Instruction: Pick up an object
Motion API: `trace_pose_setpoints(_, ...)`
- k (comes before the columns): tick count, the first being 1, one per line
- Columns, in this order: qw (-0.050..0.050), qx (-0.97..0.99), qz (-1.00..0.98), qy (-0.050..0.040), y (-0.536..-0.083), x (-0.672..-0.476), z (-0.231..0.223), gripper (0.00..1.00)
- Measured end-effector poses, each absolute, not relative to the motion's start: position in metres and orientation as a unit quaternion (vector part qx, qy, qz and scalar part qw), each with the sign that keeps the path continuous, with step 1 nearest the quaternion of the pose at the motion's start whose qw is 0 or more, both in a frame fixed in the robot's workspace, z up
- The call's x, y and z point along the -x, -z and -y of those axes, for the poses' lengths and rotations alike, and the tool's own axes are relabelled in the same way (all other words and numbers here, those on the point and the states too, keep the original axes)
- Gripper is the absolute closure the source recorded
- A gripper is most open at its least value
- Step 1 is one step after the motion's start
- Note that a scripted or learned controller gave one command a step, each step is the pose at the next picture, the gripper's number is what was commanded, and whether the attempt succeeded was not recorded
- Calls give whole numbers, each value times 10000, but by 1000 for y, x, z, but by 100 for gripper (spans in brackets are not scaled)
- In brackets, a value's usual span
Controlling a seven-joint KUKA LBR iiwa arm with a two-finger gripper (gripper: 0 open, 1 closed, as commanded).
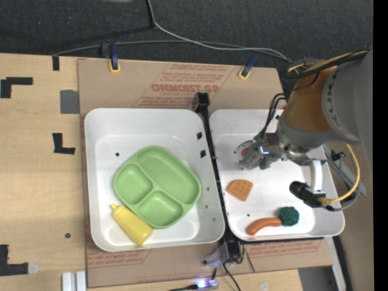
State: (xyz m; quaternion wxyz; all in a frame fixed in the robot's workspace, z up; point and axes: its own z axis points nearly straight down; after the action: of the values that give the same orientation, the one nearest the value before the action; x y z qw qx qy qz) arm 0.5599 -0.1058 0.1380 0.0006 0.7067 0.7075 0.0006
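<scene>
My gripper reaches in from the right and sits low over the upper left part of the right bin. A small reddish-brown thing shows right at the gripper's tip, partly hidden by it. In the same bin lie an orange waffle piece, an orange-red sausage near the front edge and a dark green lump beside it. The waffle lies a short way in front of the gripper.
The left bin holds a green divided plate and a yellow bottle lying at its front left. A black clip sits where the bins meet. The grey arm with its orange band covers the right bin's far right.
</scene>
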Motion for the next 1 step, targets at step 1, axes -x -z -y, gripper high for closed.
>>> trace_pose_setpoints(1,13,-7071,-7071,-7,-189,-558,116,100)
